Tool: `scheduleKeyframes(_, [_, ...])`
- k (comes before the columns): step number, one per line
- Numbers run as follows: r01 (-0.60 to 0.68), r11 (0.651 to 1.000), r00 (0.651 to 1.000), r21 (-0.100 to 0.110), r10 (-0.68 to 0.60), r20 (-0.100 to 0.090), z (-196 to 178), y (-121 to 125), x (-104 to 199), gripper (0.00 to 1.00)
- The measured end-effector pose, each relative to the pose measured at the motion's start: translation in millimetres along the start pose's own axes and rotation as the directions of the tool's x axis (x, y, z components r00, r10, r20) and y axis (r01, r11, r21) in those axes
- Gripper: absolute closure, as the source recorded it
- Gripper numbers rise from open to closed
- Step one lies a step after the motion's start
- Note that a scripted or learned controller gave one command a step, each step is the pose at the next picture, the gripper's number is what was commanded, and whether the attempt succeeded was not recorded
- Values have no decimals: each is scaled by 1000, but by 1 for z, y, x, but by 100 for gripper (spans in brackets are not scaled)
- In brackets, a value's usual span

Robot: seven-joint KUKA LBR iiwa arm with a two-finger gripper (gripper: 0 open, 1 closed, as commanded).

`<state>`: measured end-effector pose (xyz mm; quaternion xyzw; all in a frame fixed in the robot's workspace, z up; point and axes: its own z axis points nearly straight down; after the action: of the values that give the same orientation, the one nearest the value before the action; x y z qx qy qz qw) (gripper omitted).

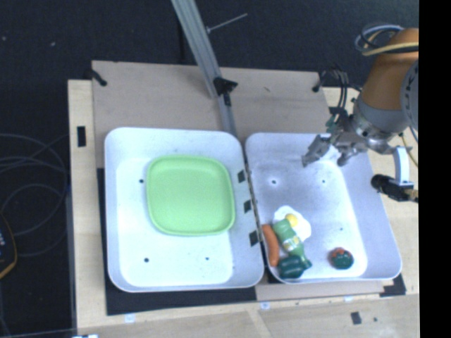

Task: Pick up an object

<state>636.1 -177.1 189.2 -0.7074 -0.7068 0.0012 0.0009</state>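
Camera view looked down on the pale wooden surface [162, 83] carrying two shallow white plastic bins side by side. We saw the left-hand white bin [127, 259] holding a square light-green plastic plate [190, 194] lying flat near its middle. The right-hand white bin [317, 182] held the small things, all gathered along its near edge, well apart from the arm.

The grey arm with its orange band [387, 69] reached in from the right, and its end effector [328, 152] hung over the far part of the right-hand bin with its two dark fingers spread and nothing between them.

Among the candidates, a cluster lay at the near left corner: a white and yellow fried-egg toy [296, 220], a slim orange carrot toy [270, 243] touching the bin wall, a green and yellow toy [287, 236] beside it, and a dark green toy [293, 265] below. A small round dark green and red toy [341, 258] sat alone to the right.

We judged the task to be at the approach step, nothing yet grasped. The next move called for travelling toward the near edge, and we thought the lone round toy the easier target, since the cluster left little room for fingers.
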Motion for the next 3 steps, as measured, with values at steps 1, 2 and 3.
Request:
scheduleKeyframes(1, [0, 1000, 1000, 0, 0, 0, 49, -5, 8, 0])
scheduleKeyframes(2, [0, 1000, 1000, 0, 0, 0, 90, -6, 8, 0])
scheduleKeyframes(3, [-1, 1000, 1000, -6, 1, 0, 77, -4, 7, 100])
